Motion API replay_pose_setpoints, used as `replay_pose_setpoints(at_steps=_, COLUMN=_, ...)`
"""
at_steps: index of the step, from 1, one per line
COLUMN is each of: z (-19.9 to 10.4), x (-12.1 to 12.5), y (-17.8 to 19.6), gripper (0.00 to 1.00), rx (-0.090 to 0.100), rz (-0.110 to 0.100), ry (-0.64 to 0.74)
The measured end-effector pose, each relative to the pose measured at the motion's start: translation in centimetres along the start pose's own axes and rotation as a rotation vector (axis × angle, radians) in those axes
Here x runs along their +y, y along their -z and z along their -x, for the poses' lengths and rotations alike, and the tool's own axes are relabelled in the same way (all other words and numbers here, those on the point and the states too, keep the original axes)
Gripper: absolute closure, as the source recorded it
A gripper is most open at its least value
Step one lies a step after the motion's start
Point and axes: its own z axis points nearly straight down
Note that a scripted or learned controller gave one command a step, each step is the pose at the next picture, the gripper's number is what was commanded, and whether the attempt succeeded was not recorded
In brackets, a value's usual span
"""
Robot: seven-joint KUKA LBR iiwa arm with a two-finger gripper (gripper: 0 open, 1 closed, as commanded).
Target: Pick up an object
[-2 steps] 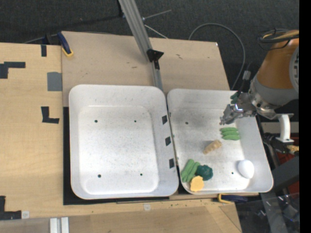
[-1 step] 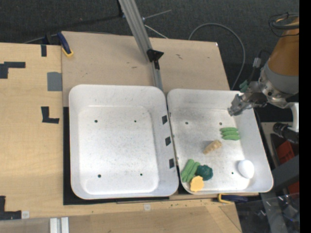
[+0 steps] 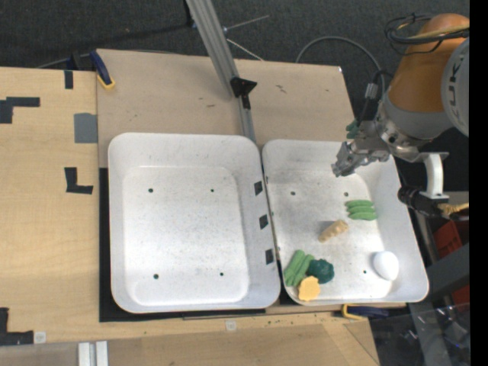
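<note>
Right bin (image 3: 396, 204), near edge: yellow piece (image 3: 309, 288) at the front rim, touching a dark green lump (image 3: 322, 270) just behind it; light green pod-shaped toy (image 3: 296, 267) beside these, leaning toward the divider.
Right bin, near right corner: white egg-shaped object (image 3: 385, 264), apart from the rest.
Right bin, middle: small tan piece (image 3: 332, 230); behind it and to the right, a second green pod-shaped item (image 3: 361, 210).
Right bin, far part: gripper (image 3: 345, 165) above the bin floor, nothing visible between its tips (whether spread or pressed together cannot be told).
Left bin (image 3: 122, 204): speckled white floor.
Beyond: grey arm (image 3: 423, 82) with orange band; slanted metal pole (image 3: 217, 40).
</note>
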Motion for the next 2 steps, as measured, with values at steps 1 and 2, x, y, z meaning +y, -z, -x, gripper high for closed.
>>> replay_pose_setpoints(at_steps=1, z=-4.7, x=1.8, y=0.3, gripper=1.00, rx=0.000, rz=0.001, ry=0.001)
replay_pose_setpoints(at_steps=2, z=-10.3, x=3.0, y=-1.2, gripper=1.00, rx=0.000, rz=-0.001, ry=0.001)
